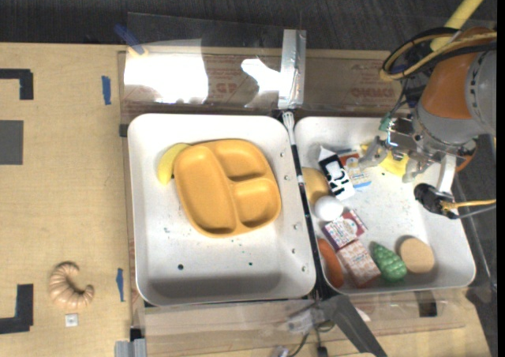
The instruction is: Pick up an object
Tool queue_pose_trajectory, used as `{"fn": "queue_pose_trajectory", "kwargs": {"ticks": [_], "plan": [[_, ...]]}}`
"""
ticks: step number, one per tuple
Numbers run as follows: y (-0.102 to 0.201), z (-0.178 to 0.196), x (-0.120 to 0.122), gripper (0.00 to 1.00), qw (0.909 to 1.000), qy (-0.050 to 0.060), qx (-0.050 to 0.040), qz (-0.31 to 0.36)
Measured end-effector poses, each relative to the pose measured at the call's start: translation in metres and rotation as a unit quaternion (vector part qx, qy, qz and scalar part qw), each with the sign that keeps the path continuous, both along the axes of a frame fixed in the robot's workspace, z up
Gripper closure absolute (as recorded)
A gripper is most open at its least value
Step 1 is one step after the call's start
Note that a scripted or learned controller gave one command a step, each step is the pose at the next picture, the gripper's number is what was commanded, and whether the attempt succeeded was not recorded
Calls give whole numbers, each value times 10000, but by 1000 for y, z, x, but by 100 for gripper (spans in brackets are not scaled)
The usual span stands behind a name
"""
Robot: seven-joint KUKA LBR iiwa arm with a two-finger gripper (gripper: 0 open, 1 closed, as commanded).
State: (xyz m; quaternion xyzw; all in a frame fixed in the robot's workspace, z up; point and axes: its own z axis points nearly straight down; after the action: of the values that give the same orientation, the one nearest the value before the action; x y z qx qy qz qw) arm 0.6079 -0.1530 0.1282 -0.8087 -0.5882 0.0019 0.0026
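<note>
The hand (410, 159) hovers over the right bin (450, 225), its grip impossible to read; nothing looks lifted, so picking remains ahead.

Legible text: none confirmed.
- Brown board (359, 83) behind the bins: faint reddish printed lettering, too blurred to read.
- Black-and-white carton (338, 174), right bin: bold white marks on black, not decipherable.
- Red-and-white packets (344, 229), right bin: printed labels, too small to read.
- Small white tag (72, 319) on the surface, lower left: dark mark, unreadable.
</note>
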Motion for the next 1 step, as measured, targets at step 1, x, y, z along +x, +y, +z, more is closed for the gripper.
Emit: {"fn": "queue_pose_trajectory", "kwargs": {"ticks": [1], "plan": [[-24,-33,15,0,9997,-97,-13,246]]}}
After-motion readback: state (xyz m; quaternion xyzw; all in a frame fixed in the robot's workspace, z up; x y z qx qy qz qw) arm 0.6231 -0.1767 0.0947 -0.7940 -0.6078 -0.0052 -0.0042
